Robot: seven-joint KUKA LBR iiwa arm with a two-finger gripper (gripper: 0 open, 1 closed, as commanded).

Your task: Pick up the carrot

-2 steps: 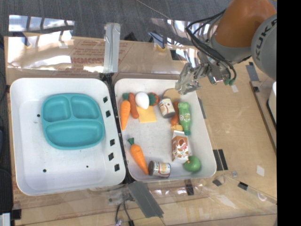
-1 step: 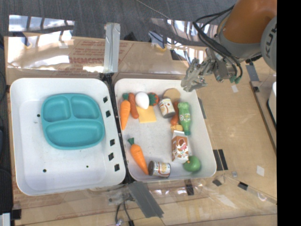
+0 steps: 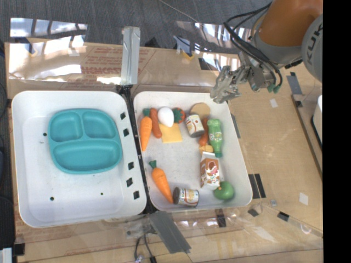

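Note:
Three orange carrots lie in the right bin [image 3: 236, 147]. One carrot [image 3: 160, 182] with a green top rests near the front left of the bin. A second carrot [image 3: 145, 132] lies along the bin's left wall, and a thinner one [image 3: 155, 123] sits just right of it at the back. My gripper [image 3: 224, 90] hangs above the back right rim of the right bin, near a brown round item [image 3: 200, 109]. It is well apart from all the carrots, and nothing is between its fingers.
The right bin also holds a white egg [image 3: 165, 116], a yellow cheese slice [image 3: 172, 133], two small cans [image 3: 193, 125] [image 3: 187, 196], a green bottle [image 3: 214, 137], a juice carton [image 3: 210, 170] and a green apple [image 3: 225, 190]. A teal divided plate [image 3: 85, 140] lies in the left bin [image 3: 33, 201].

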